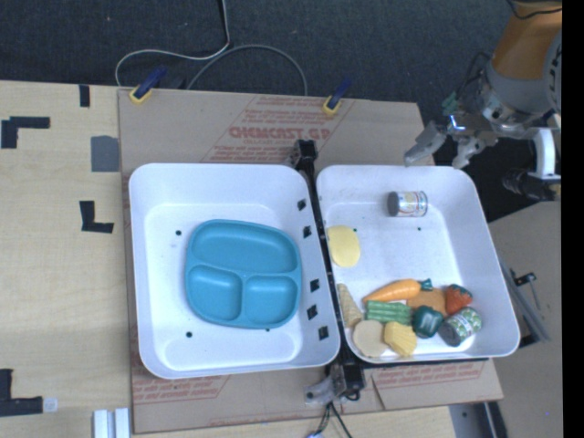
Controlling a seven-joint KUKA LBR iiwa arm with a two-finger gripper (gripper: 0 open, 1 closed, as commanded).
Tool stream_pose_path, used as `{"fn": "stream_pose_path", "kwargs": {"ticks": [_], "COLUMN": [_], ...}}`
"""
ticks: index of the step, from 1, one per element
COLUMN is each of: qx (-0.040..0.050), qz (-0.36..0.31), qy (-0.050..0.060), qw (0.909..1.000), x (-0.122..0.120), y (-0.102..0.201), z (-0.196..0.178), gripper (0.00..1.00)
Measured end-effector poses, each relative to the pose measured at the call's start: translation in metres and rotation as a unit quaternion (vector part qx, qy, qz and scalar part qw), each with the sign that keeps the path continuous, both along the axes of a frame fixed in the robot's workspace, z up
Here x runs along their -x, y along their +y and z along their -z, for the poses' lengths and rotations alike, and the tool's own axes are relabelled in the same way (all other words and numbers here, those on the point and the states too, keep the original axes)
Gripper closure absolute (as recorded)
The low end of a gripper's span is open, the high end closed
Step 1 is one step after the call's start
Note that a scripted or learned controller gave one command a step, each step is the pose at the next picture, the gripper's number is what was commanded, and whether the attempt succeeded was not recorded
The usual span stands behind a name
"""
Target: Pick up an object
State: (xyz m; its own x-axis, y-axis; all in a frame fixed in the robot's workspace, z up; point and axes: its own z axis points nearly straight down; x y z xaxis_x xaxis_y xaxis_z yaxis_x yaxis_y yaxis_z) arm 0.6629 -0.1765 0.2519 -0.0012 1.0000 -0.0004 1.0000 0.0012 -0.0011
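Note:
My gripper hangs above the far right corner of the right bin, open, with nothing between its two grey fingers. Below it in that bin lies a small silver can on its side. A pale yellow piece rests near the bin's left wall. Along the near side sits a cluster of toy food: an orange carrot, a green piece, a red strawberry, a teal piece, a second small can and a yellow piece.
The left bin holds a blue divided plate. Both bins stand on a cardboard sheet held by two clamps at the back. A cable runs behind the bench.

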Motion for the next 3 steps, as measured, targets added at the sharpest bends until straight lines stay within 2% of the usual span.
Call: {"fn": "stream_pose_path", "kwargs": {"ticks": [1, 2, 3], "qx": [-0.0007, 0.0066, 0.0000], "qz": [0.000, -0.001, -0.001], "qy": [0.005, -0.009, -0.001], "qw": [1.0000, 0.9999, 1.0000], "x": [0.024, -0.010, -0.002], "y": [0.002, 0.037, 0.028], "z": [0.097, 0.139, 0.150], "gripper": [0.00, 0.00, 0.00]}}
